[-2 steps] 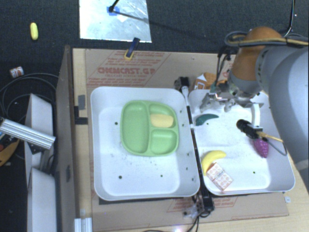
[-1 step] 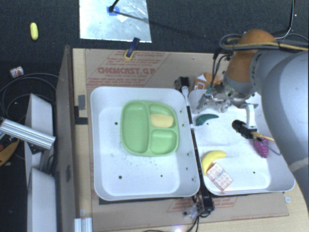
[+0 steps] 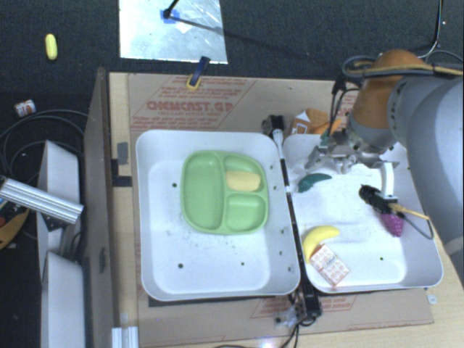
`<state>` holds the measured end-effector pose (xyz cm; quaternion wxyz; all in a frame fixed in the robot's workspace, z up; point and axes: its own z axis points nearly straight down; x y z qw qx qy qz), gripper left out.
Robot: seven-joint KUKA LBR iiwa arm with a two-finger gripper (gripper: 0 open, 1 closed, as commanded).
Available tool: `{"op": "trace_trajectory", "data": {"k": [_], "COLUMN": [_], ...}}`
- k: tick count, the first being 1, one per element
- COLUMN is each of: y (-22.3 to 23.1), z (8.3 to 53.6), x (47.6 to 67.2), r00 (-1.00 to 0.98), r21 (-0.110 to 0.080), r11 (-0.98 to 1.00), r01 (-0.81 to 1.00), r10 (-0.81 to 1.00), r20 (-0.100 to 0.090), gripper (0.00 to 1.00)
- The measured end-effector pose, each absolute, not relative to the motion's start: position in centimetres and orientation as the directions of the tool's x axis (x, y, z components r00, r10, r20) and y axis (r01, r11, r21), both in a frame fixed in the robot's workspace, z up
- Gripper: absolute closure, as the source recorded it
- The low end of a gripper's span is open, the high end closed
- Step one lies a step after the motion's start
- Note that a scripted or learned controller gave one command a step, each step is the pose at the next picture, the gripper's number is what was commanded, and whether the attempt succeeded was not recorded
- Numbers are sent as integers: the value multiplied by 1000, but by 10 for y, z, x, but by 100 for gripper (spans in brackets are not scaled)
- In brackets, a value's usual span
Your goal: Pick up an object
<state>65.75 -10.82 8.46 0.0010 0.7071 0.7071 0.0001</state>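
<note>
- The gripper (image 3: 335, 158) sits over the back left corner of the right bin (image 3: 424, 267). It's a tangle of shiny metal from this angle, so honestly can't tell if it's open or closed, and nothing is visibly held in it.
- A small teal thing (image 3: 315, 182), smooth and curved a bit like a leaf, lies on the bin floor just in front of the gripper.
- Near the front of the same bin there's a glossy yellow banana (image 3: 319, 235), and it's touching a little flat box (image 3: 330, 265) with a red and white pattern.
- Over to the right is a small purple lump (image 3: 394, 224), shape hard to make out.
- The left bin (image 3: 156, 267) holds a round pale green plate (image 3: 214, 194) with three sections. A soft-looking yellow block (image 3: 243, 181) sits in its back right section.
- Both bins are shallow white plastic with rounded corners, set side by side and touching.
- They sit on a flat brown cardboard sheet (image 3: 217, 96) with red print.
- Around that is dark, carpet-like floor (image 3: 58, 6), with a crinkly silver sheet (image 3: 145, 20) at the back and loose black cables (image 3: 29, 147) to the left.
</note>
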Motion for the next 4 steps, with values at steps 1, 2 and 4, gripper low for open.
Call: {"op": "trace_trajectory", "data": {"k": [1,2,4], "y": [-87,-88,-2], "z": [84,96,209], "x": [640,641,613], "r00": [-4,-6,-8], "r21": [1,4,1], "r11": [4,6,8], "r01": [1000,1000,1000], "r10": [1000,1000,1000], "r20": [-1,0,1], "gripper": [0,100,100]}}
